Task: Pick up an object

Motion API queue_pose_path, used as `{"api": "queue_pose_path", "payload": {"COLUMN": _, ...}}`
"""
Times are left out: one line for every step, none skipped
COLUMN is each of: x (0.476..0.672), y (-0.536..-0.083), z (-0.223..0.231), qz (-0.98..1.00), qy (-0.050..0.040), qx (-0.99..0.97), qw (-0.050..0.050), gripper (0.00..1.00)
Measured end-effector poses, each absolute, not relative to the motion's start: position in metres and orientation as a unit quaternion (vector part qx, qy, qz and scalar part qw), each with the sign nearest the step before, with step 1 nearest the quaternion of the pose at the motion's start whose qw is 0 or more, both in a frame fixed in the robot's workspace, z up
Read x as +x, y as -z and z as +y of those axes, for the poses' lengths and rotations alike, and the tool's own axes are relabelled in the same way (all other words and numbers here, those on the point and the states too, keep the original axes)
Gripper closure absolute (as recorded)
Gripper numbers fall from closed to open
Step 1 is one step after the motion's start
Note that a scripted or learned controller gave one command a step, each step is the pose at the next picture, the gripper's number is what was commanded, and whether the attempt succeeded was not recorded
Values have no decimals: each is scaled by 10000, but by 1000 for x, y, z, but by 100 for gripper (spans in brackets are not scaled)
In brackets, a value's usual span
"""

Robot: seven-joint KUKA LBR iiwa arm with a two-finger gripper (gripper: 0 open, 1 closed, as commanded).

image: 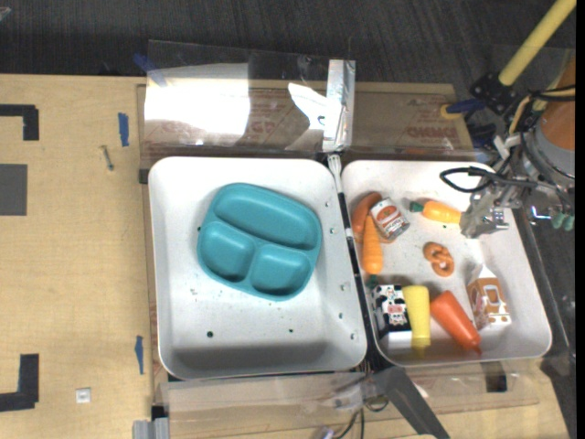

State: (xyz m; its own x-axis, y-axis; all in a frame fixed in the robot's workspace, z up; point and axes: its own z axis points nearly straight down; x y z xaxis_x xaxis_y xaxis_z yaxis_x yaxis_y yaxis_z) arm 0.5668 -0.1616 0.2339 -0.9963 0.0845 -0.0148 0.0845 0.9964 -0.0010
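From the camera above the desk (64,245), I see my end effector (484,216) hanging over the upper right part of the right bin (530,337), with cables looped around my wrist. I cannot tell how it is set; the metal parts blur together against the white floor of the bin, and nothing shows gripped in it.

The things I could pick all lie in the right bin. Just left of my end effector is a small yellow and orange piece (437,211) with a green tip. Below it sits a pretzel (439,259). Along the bin's left wall lies an orange hot dog (368,236), with a small red-and-white can (388,219) touching its right side. At the lower left stands a black-and-white carton (391,307), a yellow block (419,315) just beside it, and an orange carrot (454,319) tilted next to that. A small brown and white carton (488,301) rests near the right wall, below my end effector.

The left bin (183,337) holds a teal divided tray (260,240), lying flat near the middle, well apart from me.
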Motion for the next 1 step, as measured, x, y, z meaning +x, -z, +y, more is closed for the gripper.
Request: {"api": "queue_pose_path", "payload": {"x": 565, "y": -230, "z": -162, "qz": 9990, "qy": 0, "qx": 435, "qw": 35, "gripper": 0}}
